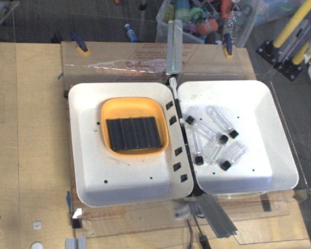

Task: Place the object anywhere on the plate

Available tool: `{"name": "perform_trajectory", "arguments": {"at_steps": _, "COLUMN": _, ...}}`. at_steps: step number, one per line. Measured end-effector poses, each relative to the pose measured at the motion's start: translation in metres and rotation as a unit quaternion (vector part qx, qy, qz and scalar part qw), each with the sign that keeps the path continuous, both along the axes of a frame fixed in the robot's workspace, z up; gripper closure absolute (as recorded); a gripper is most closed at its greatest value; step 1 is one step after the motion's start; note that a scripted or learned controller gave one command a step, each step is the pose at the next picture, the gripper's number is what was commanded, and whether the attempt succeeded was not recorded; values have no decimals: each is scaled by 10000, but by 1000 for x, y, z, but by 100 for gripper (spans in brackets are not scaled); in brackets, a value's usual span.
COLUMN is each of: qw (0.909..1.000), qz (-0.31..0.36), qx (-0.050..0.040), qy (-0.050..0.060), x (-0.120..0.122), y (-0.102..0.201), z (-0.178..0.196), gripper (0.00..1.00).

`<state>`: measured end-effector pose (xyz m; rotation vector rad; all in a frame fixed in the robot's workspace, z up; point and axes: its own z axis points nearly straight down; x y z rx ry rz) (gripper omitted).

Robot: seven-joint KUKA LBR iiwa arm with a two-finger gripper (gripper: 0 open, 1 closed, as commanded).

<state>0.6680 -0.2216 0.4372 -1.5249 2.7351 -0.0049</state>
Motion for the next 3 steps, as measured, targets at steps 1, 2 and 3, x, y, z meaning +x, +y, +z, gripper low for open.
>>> {"name": "perform_trajectory", "arguments": {"at_steps": 1, "qw": 9894, "qz": 1454, "qx": -10, "qy": 1, "x": 0, "y": 0, "z": 0, "gripper": 100}}
{"name": "perform_trajectory", "arguments": {"at_steps": 2, "qw": 9682, "qz": 2502, "qx": -18, "qy": 4, "x": 0, "y": 0, "z": -1, "gripper": 100}}
{"name": "perform_trajectory", "arguments": {"at_steps": 3, "qw": 9119, "qz": 4103, "qx": -26, "qy": 5, "x": 0, "y": 0, "z": -1, "gripper": 100}}
